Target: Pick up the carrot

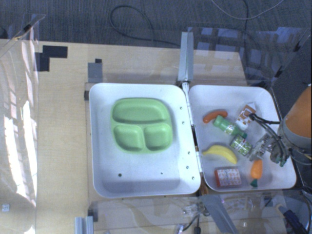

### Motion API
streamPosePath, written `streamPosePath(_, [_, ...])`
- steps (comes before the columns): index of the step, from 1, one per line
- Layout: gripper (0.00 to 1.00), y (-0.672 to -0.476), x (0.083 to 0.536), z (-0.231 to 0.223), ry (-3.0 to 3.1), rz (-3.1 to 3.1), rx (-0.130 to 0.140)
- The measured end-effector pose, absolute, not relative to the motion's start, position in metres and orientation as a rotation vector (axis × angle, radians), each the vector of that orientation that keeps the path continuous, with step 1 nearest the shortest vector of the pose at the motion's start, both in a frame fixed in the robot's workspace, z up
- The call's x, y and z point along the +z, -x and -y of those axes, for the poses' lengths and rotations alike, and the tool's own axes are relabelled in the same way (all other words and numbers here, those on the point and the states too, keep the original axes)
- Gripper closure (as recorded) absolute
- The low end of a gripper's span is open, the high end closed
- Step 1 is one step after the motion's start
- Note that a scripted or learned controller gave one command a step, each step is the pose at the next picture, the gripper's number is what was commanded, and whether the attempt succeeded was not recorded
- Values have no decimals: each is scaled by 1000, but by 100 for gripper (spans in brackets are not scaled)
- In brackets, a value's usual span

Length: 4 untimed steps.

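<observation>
Wooden worktop (58, 130) is carrying 2 white bins; the carrot (256, 170) is lying in the right bin (273, 99), and the pincer (265, 149) is hovering just above it, grip state unreadable.

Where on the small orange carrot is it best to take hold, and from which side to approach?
Grip the small orange carrot across its orange middle, coming from above. It lies flat near the right white bin's front right corner, green top toward the front wall, so a sideways approach looks cramped.
</observation>
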State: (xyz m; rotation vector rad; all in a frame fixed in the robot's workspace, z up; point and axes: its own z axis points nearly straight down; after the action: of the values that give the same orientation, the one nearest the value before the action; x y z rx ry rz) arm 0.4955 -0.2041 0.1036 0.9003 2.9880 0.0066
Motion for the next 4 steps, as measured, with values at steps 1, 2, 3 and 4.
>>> streamPosePath(1, [100, -492, 91, 205, -1267, -2859, 6])
streamPosePath(2, [100, -520, 187, 133, -1459, -2771, 5])
streamPosePath(3, [0, -519, 187, 133, -1460, -2771, 5])
streamPosePath(4, [0, -488, 122, 159, -1444, -2785, 2])
